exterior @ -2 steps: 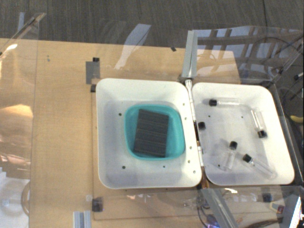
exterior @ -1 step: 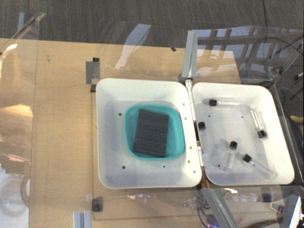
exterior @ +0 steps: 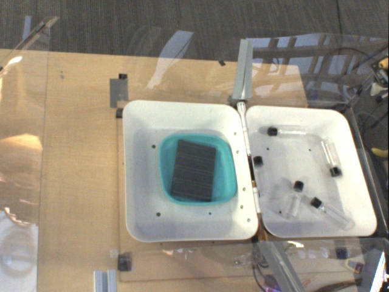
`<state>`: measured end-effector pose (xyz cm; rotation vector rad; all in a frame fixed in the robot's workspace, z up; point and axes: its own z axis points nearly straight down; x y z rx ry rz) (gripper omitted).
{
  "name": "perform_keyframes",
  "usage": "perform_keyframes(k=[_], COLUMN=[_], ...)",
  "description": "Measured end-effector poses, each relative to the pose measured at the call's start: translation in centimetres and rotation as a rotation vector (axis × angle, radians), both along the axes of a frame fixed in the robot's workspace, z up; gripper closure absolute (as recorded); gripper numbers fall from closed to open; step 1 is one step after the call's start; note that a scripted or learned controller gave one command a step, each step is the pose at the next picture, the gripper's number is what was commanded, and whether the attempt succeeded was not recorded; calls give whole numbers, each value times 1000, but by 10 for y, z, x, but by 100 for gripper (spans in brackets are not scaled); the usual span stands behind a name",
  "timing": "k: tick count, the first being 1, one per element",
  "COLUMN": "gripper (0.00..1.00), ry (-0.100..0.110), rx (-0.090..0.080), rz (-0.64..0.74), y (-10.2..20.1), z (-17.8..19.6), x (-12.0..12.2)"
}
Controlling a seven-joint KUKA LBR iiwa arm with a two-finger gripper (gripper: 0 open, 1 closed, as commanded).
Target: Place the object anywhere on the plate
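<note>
A pale wooden tabletop fills the lower part of the view, with dark ribbed flooring beyond its far edge and glare from a clear panel across its left side. Two shallow white bins sit side by side and touch along their inner walls. In the left bin lies a teal plate, roughly square with rounded corners, set near the middle. On that plate rests a dark grey ribbed block, flat and turned slightly askew, well inside the plate's rim with teal showing on every side. Nothing lies over the block or crowds it. The right bin holds several clear vials with black caps, scattered apart and lying on their sides; two small black caps lie loose. A grey metal bar runs up from the seam between the bins. Small dark brackets stand at the left bin's outer corners.
</note>
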<state>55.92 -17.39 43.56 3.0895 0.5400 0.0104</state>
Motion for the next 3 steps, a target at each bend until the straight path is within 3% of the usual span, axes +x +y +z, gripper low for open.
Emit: perform_keyframes(k=[1, 2, 3], gripper=[0, 0, 0], ry=[-2, -1, -1], rx=[0, 2, 1], rz=[-137, -141, -140], y=[-32, -32, -32], z=[1, 1, 1], x=[-24, -71, -71])
